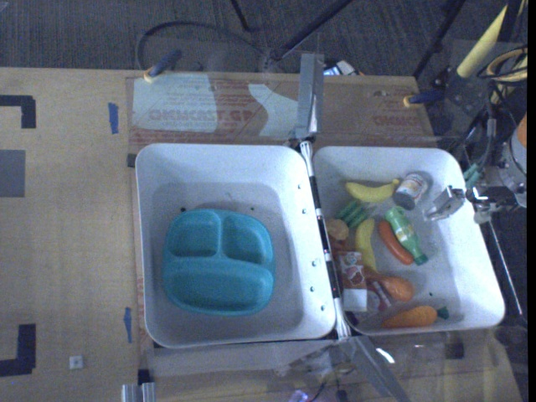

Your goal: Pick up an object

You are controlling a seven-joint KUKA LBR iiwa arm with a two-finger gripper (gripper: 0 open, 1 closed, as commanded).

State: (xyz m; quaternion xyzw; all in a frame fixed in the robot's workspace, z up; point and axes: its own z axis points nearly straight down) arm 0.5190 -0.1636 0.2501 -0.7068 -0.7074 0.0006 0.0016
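Teal, three-compartment plate (219, 260) lies alone in the left bin (151, 224). The right bin (477, 258) holds a jumble of toy food: two bananas (373, 192) (365, 241), a green bottle (405, 234), a can (410, 190), a carrot (412, 316); items near the divider overlap and are hard to identify. The gripper (445, 203) hangs over the right bin's upper right, beside the can; blur prevents telling whether its fingers are open or closed. The arm is cut off at the right edge.
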